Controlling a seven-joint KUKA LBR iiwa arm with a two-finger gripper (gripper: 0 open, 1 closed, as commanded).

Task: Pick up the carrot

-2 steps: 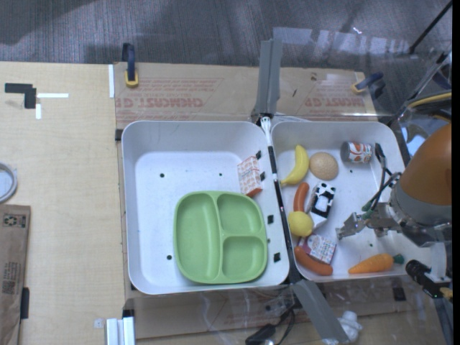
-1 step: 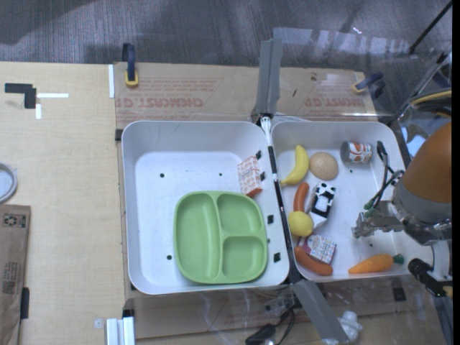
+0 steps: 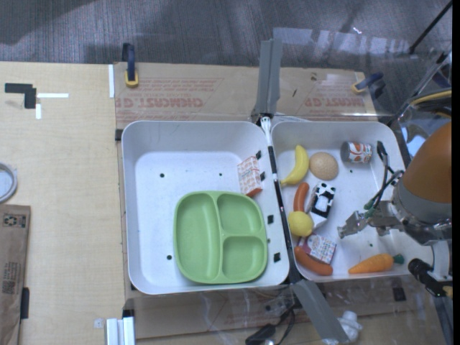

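The orange carrot lies on its side near the front wall of the right bin, pointing left to right. My gripper hangs over the bin floor just up and left of the carrot, apart from it, with the grey wrist and orange band behind it at the right. Nothing is visibly held.
The right bin also holds a banana, a tan roll, a small can, a black-and-white cow toy, a lemon, two sausages and a packet. The left bin holds a green divided plate and a packet.
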